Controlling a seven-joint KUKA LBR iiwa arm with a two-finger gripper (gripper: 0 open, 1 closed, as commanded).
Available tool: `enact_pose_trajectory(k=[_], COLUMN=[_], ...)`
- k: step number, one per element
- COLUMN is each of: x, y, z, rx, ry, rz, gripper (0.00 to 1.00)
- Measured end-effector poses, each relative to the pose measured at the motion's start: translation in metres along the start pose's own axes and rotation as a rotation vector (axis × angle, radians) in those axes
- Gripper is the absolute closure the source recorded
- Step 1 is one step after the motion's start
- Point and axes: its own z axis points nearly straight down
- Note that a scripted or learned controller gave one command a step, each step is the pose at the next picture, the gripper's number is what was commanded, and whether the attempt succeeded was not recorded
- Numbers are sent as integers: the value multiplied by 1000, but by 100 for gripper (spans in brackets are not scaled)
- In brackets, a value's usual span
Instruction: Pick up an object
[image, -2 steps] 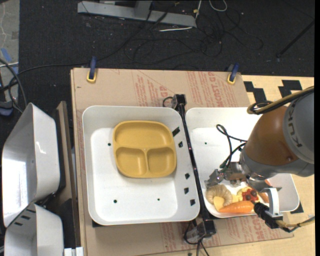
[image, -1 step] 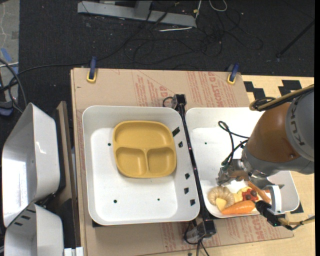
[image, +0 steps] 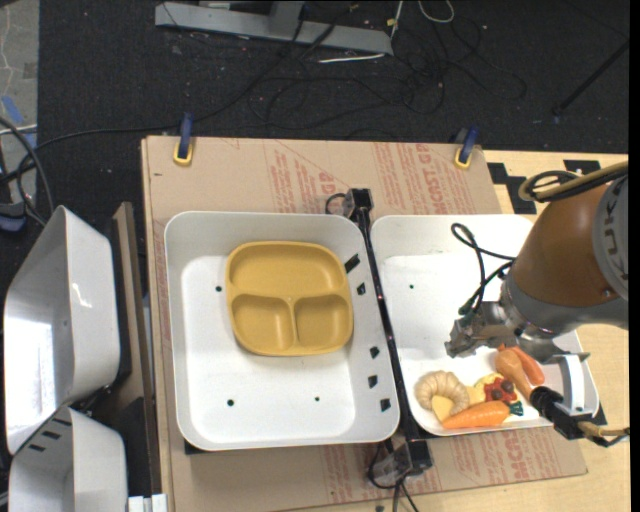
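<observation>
Over the right bin (image: 430, 250), the grey arm (image: 565, 265) reaches in from the right side, and its gripper (image: 468, 338) hangs low above the white floor, close to a small pile of toy food. I cannot tell how the gripper is set, because the wrist and its wires hide that part. Nothing can be seen caught in it. The pile sits in the near corner of the right bin, by the front wall. It has a carrot (image: 477, 416), a pale lumpy piece that looks like a croissant (image: 443, 388), a reddish sausage (image: 521, 368), and a little bunch of mixed bits (image: 496, 388) in between. The left bin (image: 190, 330) holds a yellow tray (image: 290, 297) with three parts, and it is well apart from the arm. I think the arm is at the reaching step, with the grab not yet made. The carrot looks like the easiest thing to take. It lies flat, with its long side running almost left to right along the front wall, tipped up a bit at the right. Its thin tip points left and its fat end with the green top points right. For the next move, the gripper would need to shift toward the front wall, come down over the middle of the carrot, and squeeze across its short side, without bumping the croissant just beside it
</observation>
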Motion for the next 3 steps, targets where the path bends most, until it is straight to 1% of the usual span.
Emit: enact_pose_trajectory(k=[1,2,3], x=[0,45,103], y=[2,17,26], z=[-53,-66,-71], rx=[-2,2,2], ry=[0,2,2], rz=[-2,-6,-8], gripper=[100,100,100])
